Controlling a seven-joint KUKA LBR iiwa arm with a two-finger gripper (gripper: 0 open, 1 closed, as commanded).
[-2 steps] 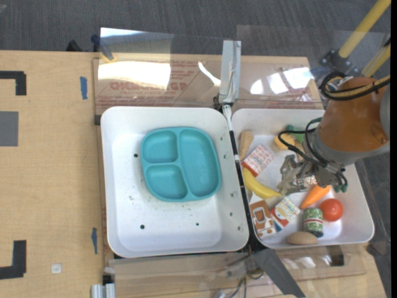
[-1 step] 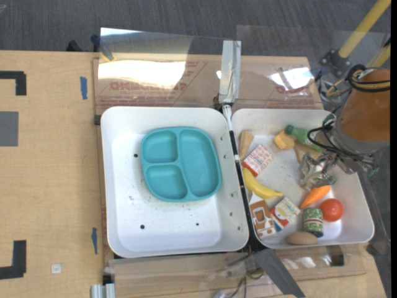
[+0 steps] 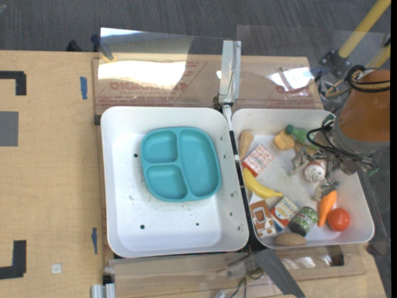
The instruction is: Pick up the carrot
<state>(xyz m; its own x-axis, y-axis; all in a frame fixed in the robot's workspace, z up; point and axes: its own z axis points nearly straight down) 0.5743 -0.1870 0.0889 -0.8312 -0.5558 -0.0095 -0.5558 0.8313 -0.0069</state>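
One carrot (image 3: 327, 206) beside one tomato (image 3: 339, 219), one banana (image 3: 260, 184) nearby

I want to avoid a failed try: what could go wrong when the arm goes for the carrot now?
1. The carrot touches the tomato and lies near the dark can, so the claw may catch a neighbour instead.
2. The carrot lies close to the right bin's wall, which may block one side.

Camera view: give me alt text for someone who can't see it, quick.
The gripper hangs over the right bin, just above the carrot, which lies beside a tomato among a banana and other toy food. The left bin holds a blue divided plate.
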